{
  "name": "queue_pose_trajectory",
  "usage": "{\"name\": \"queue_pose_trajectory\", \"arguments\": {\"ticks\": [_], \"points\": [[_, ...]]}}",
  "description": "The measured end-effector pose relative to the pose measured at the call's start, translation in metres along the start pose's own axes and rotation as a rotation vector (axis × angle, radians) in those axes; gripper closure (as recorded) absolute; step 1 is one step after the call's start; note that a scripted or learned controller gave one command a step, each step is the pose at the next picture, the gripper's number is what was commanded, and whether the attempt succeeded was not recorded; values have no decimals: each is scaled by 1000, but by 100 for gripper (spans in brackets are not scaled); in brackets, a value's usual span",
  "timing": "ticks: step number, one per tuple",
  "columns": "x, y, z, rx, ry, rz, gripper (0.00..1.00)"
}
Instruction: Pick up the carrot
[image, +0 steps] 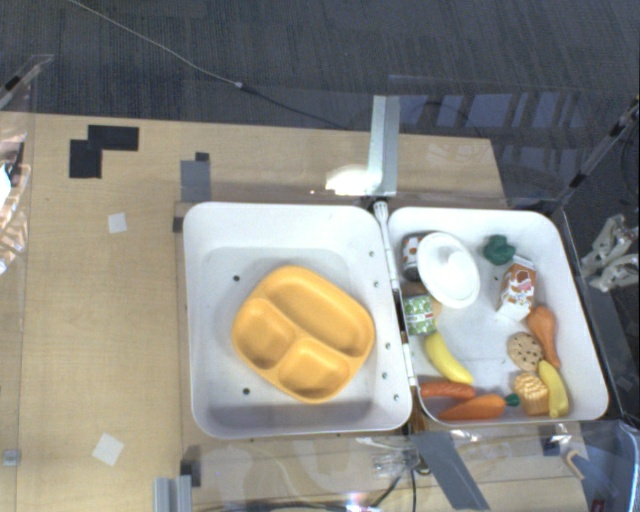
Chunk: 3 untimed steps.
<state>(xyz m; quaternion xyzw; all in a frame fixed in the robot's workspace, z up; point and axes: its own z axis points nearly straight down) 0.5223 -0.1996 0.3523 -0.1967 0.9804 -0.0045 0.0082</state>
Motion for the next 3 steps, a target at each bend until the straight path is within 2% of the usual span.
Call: {"name": "queue_pose_trajectory", "arguments": {"ticks": [1,2,3], "points": [[12,5,186,-18,14,-73,100],[20,4,210,-11,7,-264,100],[24,3,92,-2,1,-498,100]]}}
